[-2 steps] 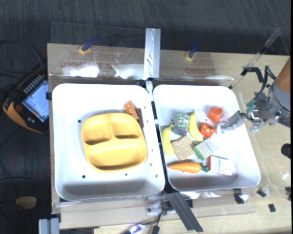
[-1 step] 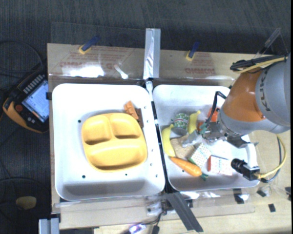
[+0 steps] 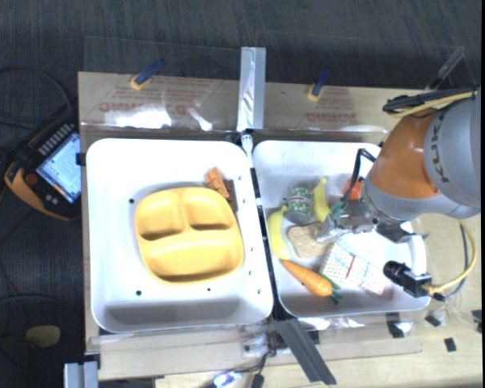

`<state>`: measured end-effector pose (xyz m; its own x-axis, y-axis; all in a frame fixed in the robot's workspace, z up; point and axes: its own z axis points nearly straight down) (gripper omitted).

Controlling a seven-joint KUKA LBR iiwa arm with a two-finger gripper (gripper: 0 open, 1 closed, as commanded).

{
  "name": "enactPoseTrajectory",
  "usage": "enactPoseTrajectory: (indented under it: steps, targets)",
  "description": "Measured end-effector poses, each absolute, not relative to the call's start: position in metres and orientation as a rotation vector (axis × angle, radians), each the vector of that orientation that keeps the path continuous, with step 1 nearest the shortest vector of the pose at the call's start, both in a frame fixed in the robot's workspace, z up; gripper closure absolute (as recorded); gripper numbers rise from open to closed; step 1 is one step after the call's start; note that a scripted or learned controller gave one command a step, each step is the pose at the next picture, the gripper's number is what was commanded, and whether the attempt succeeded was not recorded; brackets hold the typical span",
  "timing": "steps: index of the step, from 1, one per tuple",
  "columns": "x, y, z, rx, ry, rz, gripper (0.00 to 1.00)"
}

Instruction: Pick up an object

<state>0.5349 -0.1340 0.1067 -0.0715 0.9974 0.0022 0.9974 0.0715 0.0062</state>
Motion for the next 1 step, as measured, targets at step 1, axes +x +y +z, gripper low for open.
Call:
enactPoseTrajectory:
  steps: [1]
  targets:
    - [0.5348, -0.1339, 0.1066, 2.139, 2.298, 0.009, 0.00]
